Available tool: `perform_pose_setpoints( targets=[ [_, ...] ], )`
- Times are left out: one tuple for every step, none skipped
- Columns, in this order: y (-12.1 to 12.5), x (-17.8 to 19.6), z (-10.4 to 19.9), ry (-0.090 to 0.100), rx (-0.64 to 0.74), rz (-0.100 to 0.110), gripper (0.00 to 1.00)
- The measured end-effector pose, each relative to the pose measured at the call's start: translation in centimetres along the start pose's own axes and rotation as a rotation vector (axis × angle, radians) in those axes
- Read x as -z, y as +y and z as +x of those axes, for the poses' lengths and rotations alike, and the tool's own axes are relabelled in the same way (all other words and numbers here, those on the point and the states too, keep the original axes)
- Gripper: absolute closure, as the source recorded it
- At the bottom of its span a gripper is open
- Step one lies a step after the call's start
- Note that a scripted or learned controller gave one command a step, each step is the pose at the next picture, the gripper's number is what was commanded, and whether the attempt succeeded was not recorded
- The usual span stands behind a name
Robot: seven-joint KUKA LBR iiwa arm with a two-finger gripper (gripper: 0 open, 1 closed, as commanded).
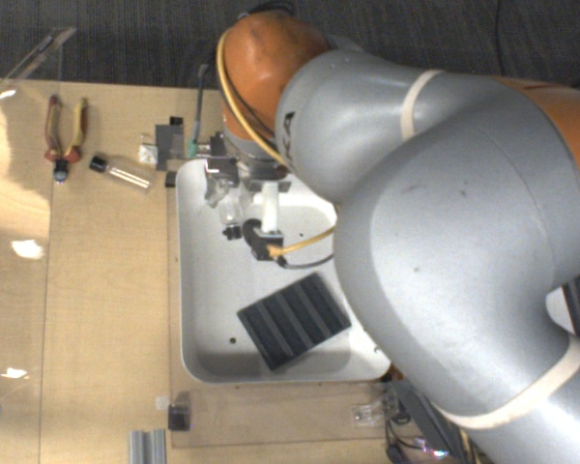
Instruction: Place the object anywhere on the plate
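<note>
We see a white bin (198, 288) on a wooden bench (97, 288). A black ridged block (293, 320) lies tilted near the bin's front edge. The gripper (244, 211) hangs above the bin's back half, apart from the block. Red-handled pliers (65, 133) lie left of the bin.

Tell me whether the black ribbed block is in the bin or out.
In. The black ribbed block lies flat on the white bin floor, apart from the hand.
</note>
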State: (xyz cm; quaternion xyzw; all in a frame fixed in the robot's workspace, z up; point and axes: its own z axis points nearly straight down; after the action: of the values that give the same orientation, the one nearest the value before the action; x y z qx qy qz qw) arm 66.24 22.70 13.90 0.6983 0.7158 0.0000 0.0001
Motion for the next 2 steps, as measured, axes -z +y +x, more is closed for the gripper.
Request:
perform_pose_setpoints(
  targets=[
    [-2.0, -4.9, -0.1, 0.004, 0.412, -0.011, 1.0],
    [-0.1, 1.5, -0.6, 0.0, 0.716, -0.006, 1.0]
  ],
)
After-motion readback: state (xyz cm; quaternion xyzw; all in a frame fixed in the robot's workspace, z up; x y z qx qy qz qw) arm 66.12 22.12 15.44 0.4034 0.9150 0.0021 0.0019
